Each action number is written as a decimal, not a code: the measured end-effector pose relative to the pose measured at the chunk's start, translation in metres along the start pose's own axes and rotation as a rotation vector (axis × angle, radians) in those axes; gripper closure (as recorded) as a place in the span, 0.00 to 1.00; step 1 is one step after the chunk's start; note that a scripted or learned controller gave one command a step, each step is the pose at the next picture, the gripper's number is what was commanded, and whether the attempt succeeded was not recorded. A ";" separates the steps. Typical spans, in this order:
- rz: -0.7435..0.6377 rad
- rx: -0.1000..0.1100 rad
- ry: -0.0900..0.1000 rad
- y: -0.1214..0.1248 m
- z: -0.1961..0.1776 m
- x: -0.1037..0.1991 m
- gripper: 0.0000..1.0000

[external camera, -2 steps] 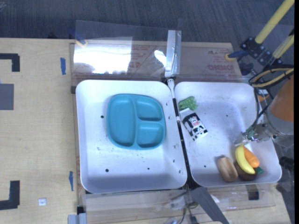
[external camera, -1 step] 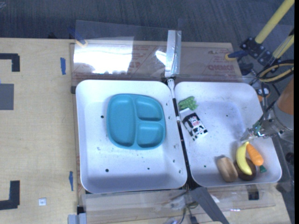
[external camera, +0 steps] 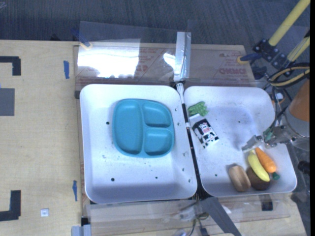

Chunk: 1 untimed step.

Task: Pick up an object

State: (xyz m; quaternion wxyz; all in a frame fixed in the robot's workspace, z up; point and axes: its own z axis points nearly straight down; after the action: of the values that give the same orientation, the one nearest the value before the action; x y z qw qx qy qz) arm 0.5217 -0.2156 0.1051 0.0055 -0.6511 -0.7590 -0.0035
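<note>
My gripper [external camera: 260, 138] hangs over the right part of the right bin [external camera: 231, 107], just above the fruit pile. It is open, with nothing between its fingers. Right below it lie a yellow banana [external camera: 257, 165] and an orange carrot [external camera: 266, 162], side by side. A dark brown round item [external camera: 258, 180] and a tan bread-like piece [external camera: 238, 177] sit at the bin's front right. Farther left in the same bin are a small black-and-white carton [external camera: 205, 133] and a green leafy piece [external camera: 197, 108].
The left bin [external camera: 93, 146] holds a blue divided plate [external camera: 143, 127]. A raised rim between the two bins runs down the middle. The grey arm with its orange band [external camera: 300, 108] and cables stand at the right edge. Yellow bars [external camera: 290, 18] cross the top right.
</note>
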 end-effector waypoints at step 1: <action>-0.382 -0.004 -0.017 0.034 0.018 0.002 0.00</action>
State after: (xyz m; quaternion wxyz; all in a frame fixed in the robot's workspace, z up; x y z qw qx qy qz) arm 0.5554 -0.2082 0.0870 -0.0029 -0.4952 -0.8688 -0.0007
